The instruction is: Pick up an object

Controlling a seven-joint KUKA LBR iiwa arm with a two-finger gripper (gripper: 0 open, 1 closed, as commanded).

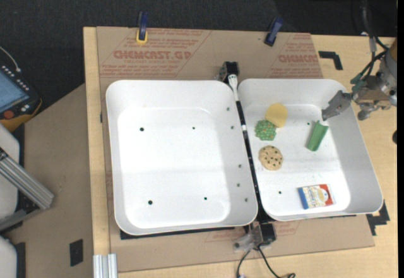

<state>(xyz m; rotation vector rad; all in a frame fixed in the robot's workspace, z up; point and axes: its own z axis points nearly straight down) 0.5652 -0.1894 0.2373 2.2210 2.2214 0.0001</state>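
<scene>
Right bin (353,163) holds a green block (317,136) at its 2 o'clock. Gripper (332,110) hovers just above it, fingers' state can't tell. Best approach: drop straight down, w/ fingers straddling block's narrow sides.

The gripper (346,105) is cut off by the picture's right edge, its arm out of frame. The print on the small packet (314,196), near the right bin's (297,88) front edge, is too small to read.
</scene>
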